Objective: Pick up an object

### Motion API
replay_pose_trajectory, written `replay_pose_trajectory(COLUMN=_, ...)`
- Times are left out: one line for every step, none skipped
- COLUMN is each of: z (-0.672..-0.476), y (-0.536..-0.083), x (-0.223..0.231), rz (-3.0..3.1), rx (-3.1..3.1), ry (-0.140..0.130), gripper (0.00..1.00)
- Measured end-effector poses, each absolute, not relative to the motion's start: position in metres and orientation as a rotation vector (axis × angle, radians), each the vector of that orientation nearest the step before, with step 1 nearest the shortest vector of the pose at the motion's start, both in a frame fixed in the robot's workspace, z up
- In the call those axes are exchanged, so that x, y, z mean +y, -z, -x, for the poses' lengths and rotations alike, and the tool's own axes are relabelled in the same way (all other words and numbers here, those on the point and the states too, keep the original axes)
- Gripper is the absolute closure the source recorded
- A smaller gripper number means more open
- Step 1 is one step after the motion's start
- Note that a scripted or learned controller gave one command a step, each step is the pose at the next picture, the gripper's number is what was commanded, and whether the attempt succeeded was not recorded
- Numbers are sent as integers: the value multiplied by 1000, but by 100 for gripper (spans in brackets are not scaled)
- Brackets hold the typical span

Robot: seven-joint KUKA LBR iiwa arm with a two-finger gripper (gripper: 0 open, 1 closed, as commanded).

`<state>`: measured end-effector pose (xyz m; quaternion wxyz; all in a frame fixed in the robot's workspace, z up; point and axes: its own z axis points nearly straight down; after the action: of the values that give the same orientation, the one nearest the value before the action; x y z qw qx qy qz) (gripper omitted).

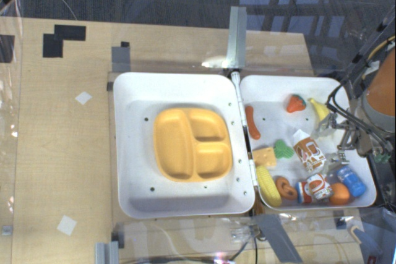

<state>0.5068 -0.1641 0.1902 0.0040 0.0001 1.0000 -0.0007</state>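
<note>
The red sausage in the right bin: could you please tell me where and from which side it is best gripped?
Probably at its middle, from straight above. The red sausage lies flat and alone near the left wall of the right bin, its long axis running up and down the view. Closing the pincer across its narrow width should fit, though the wall on its left leaves little room for a finger.

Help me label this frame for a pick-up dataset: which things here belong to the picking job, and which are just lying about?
Belongs to the job:
gripper, over the right bin
toy items there: strawberry, banana, hot dog, corn cob, blue bottle, orange

Just lying about:
yellow divided tray in the left bin
black tape marks on the bench
</note>
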Motion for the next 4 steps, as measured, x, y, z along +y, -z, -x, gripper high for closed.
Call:
replay_pose_trajectory(z=-504, y=-133, x=-195, rz=-524, rx=3052, ry=10, gripper=0)
replay_pose_trajectory(z=-492, y=-101, x=-207, rz=-309, rx=3109, ry=7, gripper=0)
replay_pose_trajectory(z=-563, y=-89, x=-200, rz=-831, rx=3016, ry=-2, gripper=0)
replay_pose_trajectory(z=-562, y=-175, x=-205, rz=-1582, rx=2702, ry=-4, gripper=0)
